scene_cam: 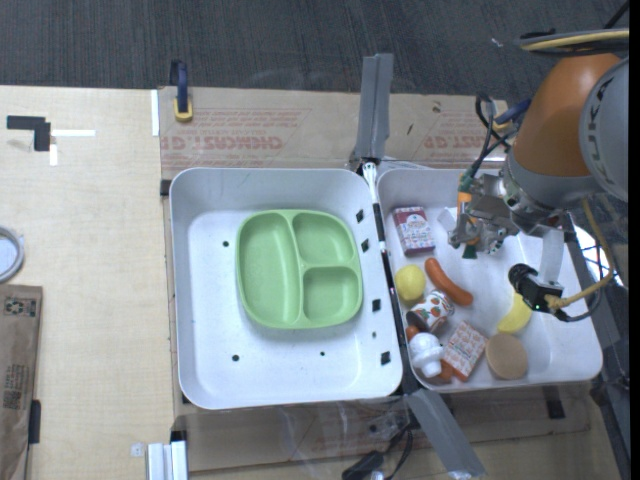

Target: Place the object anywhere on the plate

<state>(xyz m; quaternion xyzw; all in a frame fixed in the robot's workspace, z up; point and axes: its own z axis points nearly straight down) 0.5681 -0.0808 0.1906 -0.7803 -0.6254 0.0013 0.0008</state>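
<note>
The gripper hangs over the right bin, above the far part, near a red box and a sausage. I cannot tell how its grip stands. The green plate lies in the left bin.

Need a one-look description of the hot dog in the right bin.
Start at the right white bin, the crowded one beside the bin holding the green plate. Near its middle, right of the lemon, lies the hot dog: the only long, thin, orange-red item, lying diagonally.
</note>
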